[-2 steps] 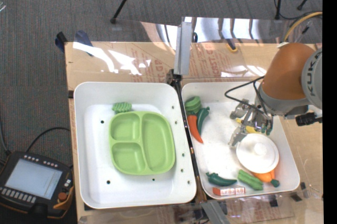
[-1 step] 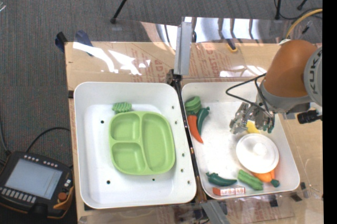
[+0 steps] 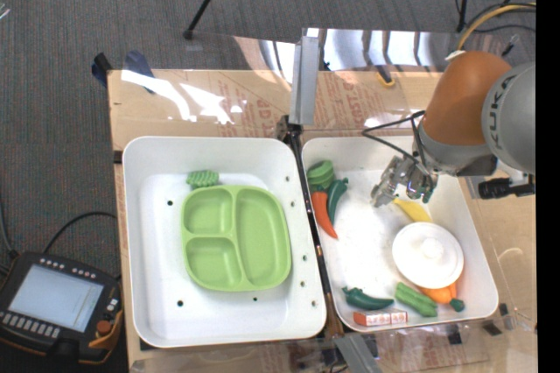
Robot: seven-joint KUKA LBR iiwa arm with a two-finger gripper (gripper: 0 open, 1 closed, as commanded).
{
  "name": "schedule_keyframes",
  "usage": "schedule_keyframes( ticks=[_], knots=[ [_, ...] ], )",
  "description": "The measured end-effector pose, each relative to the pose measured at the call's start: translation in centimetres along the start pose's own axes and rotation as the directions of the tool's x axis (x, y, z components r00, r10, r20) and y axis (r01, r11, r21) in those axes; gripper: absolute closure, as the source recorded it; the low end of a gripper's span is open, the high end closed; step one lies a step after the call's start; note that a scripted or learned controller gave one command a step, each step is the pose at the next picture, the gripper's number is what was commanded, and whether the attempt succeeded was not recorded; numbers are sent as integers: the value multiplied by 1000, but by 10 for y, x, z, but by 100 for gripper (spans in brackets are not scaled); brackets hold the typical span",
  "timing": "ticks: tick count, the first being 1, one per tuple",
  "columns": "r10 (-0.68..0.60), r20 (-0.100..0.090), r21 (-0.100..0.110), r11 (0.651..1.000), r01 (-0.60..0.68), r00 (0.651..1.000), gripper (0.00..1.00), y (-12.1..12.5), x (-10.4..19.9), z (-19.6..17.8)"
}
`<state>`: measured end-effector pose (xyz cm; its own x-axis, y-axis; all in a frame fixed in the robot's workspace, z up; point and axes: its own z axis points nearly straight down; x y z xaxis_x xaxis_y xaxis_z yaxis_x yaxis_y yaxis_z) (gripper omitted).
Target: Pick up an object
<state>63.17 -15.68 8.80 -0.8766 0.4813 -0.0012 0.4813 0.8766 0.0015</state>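
Observation:
My gripper [image 3: 388, 192] hangs over the upper middle of the right bin [image 3: 367, 148], just left of a yellow banana [image 3: 411, 209]. Below it is bare bin floor. A white round lid-like dish [image 3: 427, 252] lies lower right of the gripper. An orange-red chili [image 3: 324, 214], a dark green pepper [image 3: 338, 194] and a green round piece [image 3: 319, 172] lie along the bin's left wall. I see nothing held in the gripper.
Along the right bin's front lie a dark green pepper [image 3: 367, 299], a green cucumber [image 3: 415, 299], an orange carrot [image 3: 440, 293] and a small red-and-white box [image 3: 386, 319]. The left bin [image 3: 149, 187] holds a green divided plate [image 3: 236, 237] and a small green ridged piece [image 3: 203, 179].

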Motion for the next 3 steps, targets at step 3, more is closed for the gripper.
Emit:
schedule_keyframes(
  ticks=[3],
  knots=[
    [2, -2, 0, 1000, -2, 1000, 100, -31, -12, 1]
  ],
)
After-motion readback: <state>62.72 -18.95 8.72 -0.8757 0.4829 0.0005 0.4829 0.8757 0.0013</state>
